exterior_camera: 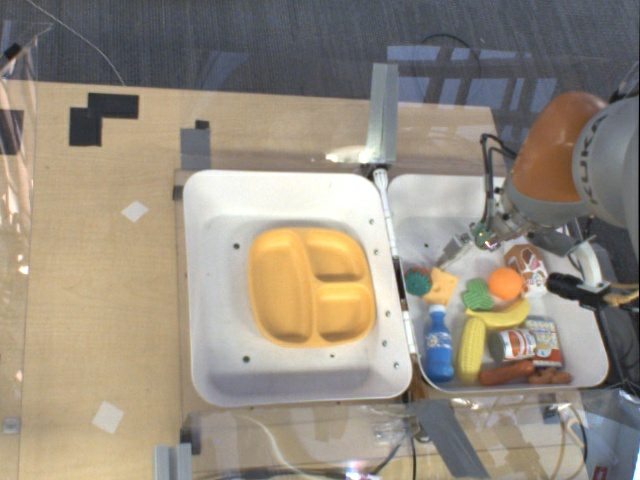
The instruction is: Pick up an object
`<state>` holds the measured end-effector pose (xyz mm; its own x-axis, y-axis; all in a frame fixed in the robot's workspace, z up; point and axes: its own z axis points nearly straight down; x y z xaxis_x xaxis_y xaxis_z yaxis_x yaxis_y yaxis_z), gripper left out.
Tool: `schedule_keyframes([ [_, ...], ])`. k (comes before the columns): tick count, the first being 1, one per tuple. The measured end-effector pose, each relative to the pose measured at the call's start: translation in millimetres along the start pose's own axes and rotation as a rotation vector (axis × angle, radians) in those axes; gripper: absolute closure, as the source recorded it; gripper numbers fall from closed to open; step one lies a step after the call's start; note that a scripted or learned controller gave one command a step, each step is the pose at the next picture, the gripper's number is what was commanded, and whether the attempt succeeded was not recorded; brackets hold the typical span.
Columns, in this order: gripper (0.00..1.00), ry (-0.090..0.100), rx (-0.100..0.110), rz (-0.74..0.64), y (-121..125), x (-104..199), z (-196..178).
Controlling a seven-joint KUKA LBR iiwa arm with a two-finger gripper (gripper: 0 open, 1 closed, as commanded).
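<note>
**Wrist of the arm low over the right bin, above the toy pile**

Slanted view from above onto a light wooden worktop with two shallow white bins side by side. In the left bin, a yellow divided tray, flat and roughly central. In the right bin, a cluster of toy foods in the near half, with bare white floor in the far half.

Grey arm with an orange band, entering from the right edge and ending low over the middle of the right bin. Jaws at the tip of the wrist, dark and small at this scale, pointing down and to the left. Opening of the jaws: cannot tell. Nothing visible between them, and no clear contact with any toy.

Candidate objects relative to the jaws:
- yellow wedge, just beside and below-left, next to a green piece by the bin wall;
- orange ball, just below, with a brown-and-white toy to its right;
- banana and corn cob, nearer the front, touching each other;
- blue bottle, lying beside the corn cob;
- labelled can and sausage, along the front wall, farthest from the jaws.

All toys resting on the bin floor.
</note>
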<state>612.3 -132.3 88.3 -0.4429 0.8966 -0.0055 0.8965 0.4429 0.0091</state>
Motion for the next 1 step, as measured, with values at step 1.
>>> schedule_keyframes([
  [1,0.00,0.000,0.000,0.000,0.0,0.0,0.0],
])
